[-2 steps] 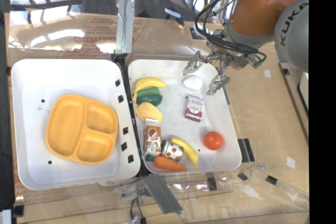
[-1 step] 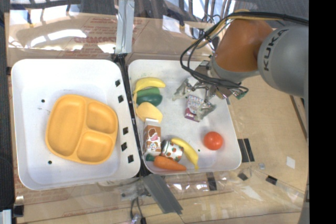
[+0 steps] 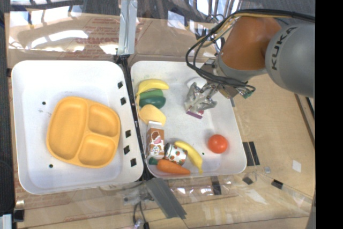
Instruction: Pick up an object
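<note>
Camera view: gripper (image 3: 199,100) low in right bin (image 3: 236,137); jaws' state cannot be told. Nearest candidate, tomato (image 3: 217,143), lies at its five o'clock. Risk: closing on bare floor, since no object sits beneath the gripper.

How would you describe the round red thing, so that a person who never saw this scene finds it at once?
Look in the right white bin, the one crowded with toy food. Go to its near right part, below the end effector. The tomato lies there alone, apart from the banana, and is the sole round red item.
</note>
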